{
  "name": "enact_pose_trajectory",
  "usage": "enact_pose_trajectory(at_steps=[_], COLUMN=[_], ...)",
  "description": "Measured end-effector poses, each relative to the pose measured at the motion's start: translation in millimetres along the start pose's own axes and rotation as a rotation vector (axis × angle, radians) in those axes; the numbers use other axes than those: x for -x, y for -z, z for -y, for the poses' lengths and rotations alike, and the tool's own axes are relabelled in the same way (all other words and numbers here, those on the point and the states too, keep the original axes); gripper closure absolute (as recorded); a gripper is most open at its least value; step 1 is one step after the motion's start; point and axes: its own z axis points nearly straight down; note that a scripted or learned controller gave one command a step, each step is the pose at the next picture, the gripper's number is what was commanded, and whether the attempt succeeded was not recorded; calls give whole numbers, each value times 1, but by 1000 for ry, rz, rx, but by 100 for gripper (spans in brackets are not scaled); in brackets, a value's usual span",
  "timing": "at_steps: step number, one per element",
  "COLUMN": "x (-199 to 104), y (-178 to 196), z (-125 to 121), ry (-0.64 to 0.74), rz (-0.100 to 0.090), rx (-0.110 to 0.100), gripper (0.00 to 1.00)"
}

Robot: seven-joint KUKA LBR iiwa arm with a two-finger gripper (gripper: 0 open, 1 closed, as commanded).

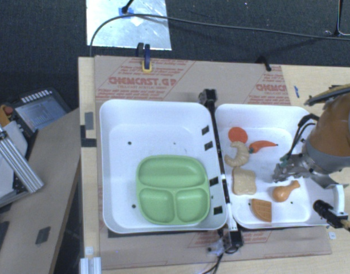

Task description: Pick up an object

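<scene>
- Desk (pixel 163 76): brown board top, two white bins side by side.
- Left bin (pixel 115 124): holds a green tray (pixel 172 188) with three compartments, set toward the near right corner.
- Right bin (pixel 260 116): holds small food pieces.
- Red disc (pixel 238 134) at the far left of that bin; carrot (pixel 263 145) just right of it, lying flat, tip pointing right.
- Pale curved piece (pixel 239 153) below the disc, near the bin's left wall.
- Bread slice (pixel 244 181) just below the curved piece, touching or nearly so.
- Orange wedge (pixel 261 210) at the near edge of the bin.
- Drumstick (pixel 285 190) lies right of the bread, thick end down-left.
- Arm (pixel 334 138) enters from the right, over the right bin.
- Claw (pixel 285 170) sits low in the right bin, just above the drumstick; cannot tell its state, nor whether it touches the drumstick. Nothing visibly held.
</scene>
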Motion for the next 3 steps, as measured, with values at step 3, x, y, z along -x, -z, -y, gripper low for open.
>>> enact_pose_trajectory(at_steps=[3], x=[-12], y=[148], z=[-9], ry=[4], rz=[1], rx=[5], gripper=[100])
